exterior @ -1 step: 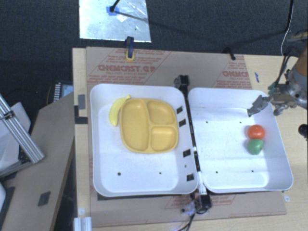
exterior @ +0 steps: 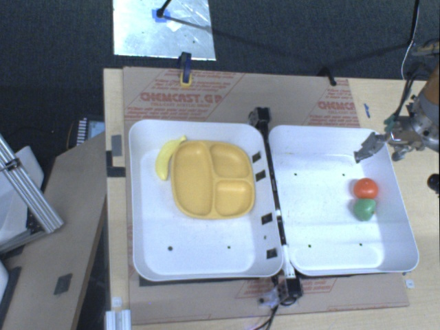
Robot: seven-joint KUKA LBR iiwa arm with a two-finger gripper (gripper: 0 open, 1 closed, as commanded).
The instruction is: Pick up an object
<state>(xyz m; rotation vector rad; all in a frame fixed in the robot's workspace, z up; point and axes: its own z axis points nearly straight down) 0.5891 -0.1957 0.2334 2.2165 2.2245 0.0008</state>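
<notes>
While the gripper [exterior: 377, 146] hovers over the right bin's [exterior: 323, 253] far right corner: finger state cannot be told.
Targets: one red ball [exterior: 366, 188] touching one green ball [exterior: 364, 209], near the right edge.
Risk: descent may nudge either round object aside.
Left bin [exterior: 151, 253]: one yellow tray [exterior: 212, 179], one banana [exterior: 165, 158].

The two bins [exterior: 206, 270] are plain white with small black dots. Far from the jaws of the grey gripper [exterior: 380, 147] lies a yellow divided plate [exterior: 212, 179], touching a paler yellow banana [exterior: 165, 158]. Near below the jaws sits an orange-red ball [exterior: 366, 188] touching a green ball [exterior: 364, 209]. The board [exterior: 227, 95] is tan with red letters.
</notes>
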